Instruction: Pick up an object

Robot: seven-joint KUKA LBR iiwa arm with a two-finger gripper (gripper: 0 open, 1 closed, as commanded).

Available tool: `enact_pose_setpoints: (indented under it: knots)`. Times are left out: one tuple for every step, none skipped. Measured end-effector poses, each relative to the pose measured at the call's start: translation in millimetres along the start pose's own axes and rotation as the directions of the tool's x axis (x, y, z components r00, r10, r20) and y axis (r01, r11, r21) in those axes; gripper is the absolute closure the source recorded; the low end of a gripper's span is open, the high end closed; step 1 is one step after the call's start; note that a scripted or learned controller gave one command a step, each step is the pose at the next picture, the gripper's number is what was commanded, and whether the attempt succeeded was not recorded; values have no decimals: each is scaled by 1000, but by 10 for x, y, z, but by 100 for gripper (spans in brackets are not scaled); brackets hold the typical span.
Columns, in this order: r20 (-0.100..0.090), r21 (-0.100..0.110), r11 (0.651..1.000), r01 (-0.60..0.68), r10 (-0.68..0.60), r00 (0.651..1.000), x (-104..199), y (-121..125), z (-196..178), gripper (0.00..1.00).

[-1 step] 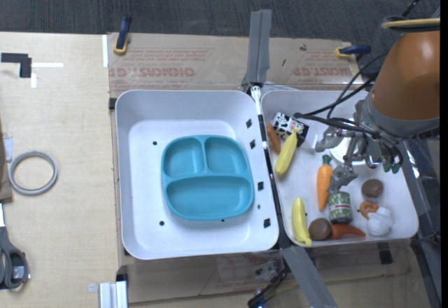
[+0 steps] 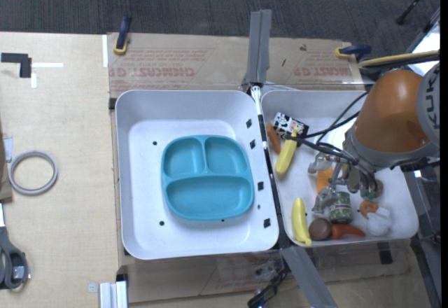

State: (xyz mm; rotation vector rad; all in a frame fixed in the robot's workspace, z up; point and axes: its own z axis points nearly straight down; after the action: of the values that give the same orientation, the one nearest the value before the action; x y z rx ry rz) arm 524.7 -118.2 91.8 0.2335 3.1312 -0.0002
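Presently, right bin (image 2: 402,191) at the bench's near right corner: toy items crowded along its near edge, namely two bananas (image 2: 299,221), a brown ball (image 2: 320,229), a carrot (image 2: 346,232), a small can (image 2: 340,210). The arm's gripper (image 2: 341,189) hangs low just above the can, seemingly lined up to grasp it; jaws' state cannot be told. Left bin (image 2: 133,180): blue divided plate (image 2: 208,178), centred.
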Motion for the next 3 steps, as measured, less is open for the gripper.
enact_pose_setpoints:
  knots:
    - [17, 1, 997, -76, 76, 997, 293, -486, -38, 0]
    - [21, -3, 994, -109, 109, 994, 430, 170, -47, 0]
    - [3, 1, 999, -40, 40, 999, 192, -911, -1572, 0]
